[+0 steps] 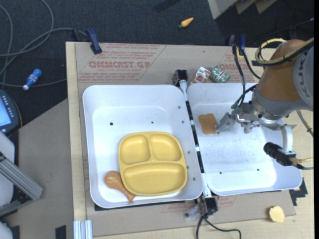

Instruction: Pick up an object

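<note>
One thing lies within your reach in the right bin: a small tan, roughly square piece, like a slice of toast, flat on the bin floor close to the wall shared with the left bin, in the half nearer the table's far edge. Your pincer hangs just beside it, on the side away from that shared wall; one grey finger reaches down to the toast's near edge and looks to be touching or almost touching it. You cannot tell from this slant how wide the pincer stands, and nothing shows between its fingers, so count it as holding nothing. The toast has no clear long axis, so in my judgement the approach direction matters more than wrist turn: you need to shift toward the shared wall to centre over it, and that wall leaves little room for the far finger. The yellow divided plate and the tan drumstick-shaped toy sit well apart in the left bin.
</note>
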You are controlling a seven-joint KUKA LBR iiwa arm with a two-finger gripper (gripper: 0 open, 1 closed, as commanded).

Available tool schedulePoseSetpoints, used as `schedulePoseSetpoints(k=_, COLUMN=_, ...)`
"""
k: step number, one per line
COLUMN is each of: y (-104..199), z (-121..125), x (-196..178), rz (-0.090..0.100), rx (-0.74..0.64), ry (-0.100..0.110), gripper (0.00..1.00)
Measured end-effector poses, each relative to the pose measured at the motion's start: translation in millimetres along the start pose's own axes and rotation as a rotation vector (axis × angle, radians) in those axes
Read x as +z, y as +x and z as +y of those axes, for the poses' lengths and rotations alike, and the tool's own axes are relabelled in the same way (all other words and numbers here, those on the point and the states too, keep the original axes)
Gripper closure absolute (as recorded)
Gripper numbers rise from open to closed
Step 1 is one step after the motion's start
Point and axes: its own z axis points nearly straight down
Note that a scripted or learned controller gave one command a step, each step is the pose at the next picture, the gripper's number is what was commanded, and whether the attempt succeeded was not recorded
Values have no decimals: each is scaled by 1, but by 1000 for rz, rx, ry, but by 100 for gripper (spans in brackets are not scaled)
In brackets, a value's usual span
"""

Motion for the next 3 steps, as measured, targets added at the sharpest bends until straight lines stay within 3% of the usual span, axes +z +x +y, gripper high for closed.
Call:
schedulePoseSetpoints(k=1, y=18, z=45, x=53, rz=-5, rx=-5, ry=-18, gripper=0)
schedulePoseSetpoints(k=2, y=17, z=45, x=38, rz=-6, rx=-2, ry=-22, gripper=100)
schedulePoseSetpoints(k=3, y=8, z=-40, x=11, rz=-3, rx=2, ry=-10, gripper=100)
